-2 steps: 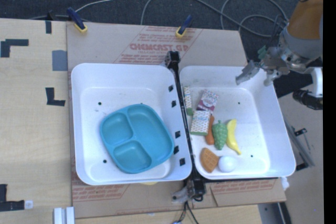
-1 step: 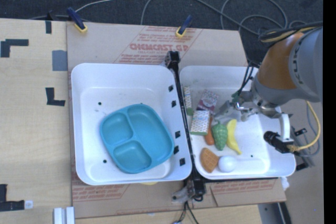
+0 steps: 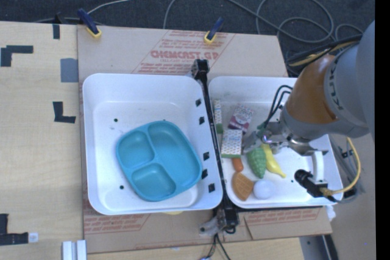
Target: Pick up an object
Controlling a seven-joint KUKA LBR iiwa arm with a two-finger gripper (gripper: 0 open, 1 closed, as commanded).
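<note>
The grey arm with its orange band [image 3: 308,94] reaches in over the right-hand shallow white plastic bin [image 3: 286,85], its wrist hanging low above the middle of that bin. The pincer [image 3: 263,138] sits just above the cluster of small things there, close over the green pickle-shaped toy [image 3: 256,162] and the yellow banana-shaped toy [image 3: 272,165], which lie side by side and touching. Whether the pincer is wide, narrow or closed on anything cannot be told; the arm's body hides that part.

Toward the bin's left wall lies a flat checked white-and-grey packet [image 3: 231,143], with a small pink-and-white wrapped packet [image 3: 240,118] just beyond it toward the far edge. A small orange carrot-like piece [image 3: 237,164] rests beside the green toy. Near the bin's near edge lie a tan bread-shaped toy [image 3: 242,186] and, just right of it, a white round ball [image 3: 264,189].

The left-hand shallow white plastic bin [image 3: 103,94] holds a light blue plastic divided plate [image 3: 158,159] with three compartments, lying flat toward the near right part of that bin. Both bins rest on a brown cardboard sheet [image 3: 173,55] laid over the pale wooden desk [image 3: 36,149], clamped at its far edge by two yellow-and-blue clips [image 3: 90,24].
</note>
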